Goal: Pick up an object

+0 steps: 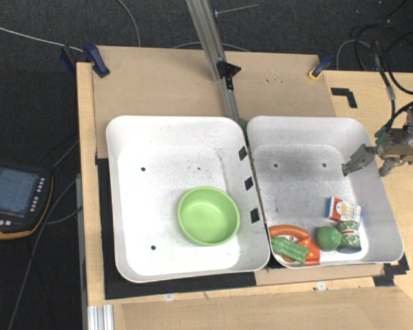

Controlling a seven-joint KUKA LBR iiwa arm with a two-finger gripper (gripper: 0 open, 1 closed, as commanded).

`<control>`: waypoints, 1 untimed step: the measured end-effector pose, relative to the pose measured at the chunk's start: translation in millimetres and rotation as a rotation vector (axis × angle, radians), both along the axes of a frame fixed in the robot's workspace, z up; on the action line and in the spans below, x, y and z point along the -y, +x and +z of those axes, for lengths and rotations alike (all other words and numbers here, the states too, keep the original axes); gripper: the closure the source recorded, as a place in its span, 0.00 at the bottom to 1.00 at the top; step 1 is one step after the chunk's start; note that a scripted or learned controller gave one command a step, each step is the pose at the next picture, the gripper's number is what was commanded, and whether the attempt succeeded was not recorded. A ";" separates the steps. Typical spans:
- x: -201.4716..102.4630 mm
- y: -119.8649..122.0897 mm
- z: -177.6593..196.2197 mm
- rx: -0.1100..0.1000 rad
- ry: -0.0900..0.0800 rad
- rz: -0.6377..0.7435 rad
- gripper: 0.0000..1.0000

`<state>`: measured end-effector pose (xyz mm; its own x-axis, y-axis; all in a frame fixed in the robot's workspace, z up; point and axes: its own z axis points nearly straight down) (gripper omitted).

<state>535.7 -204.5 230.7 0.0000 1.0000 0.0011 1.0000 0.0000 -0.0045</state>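
Hanging over the right bin's (310,126) right rim, the gripper (372,162) has its fingers spread apart, holding nothing. The left bin (144,136) holds a green bowl (208,216). The right bin's near corner holds a carton (343,210), can (350,236), green ball (327,237) and orange-green toy (291,245).

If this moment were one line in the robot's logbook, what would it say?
gripper: over right bin's right edge, holding nothing | green bowl: left bin | green ball, small carton: right bin's near corner
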 end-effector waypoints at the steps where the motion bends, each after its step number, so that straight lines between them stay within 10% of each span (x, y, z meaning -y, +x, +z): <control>1: -10.2 -0.3 -49.1 0.001 0.000 0.001 0.00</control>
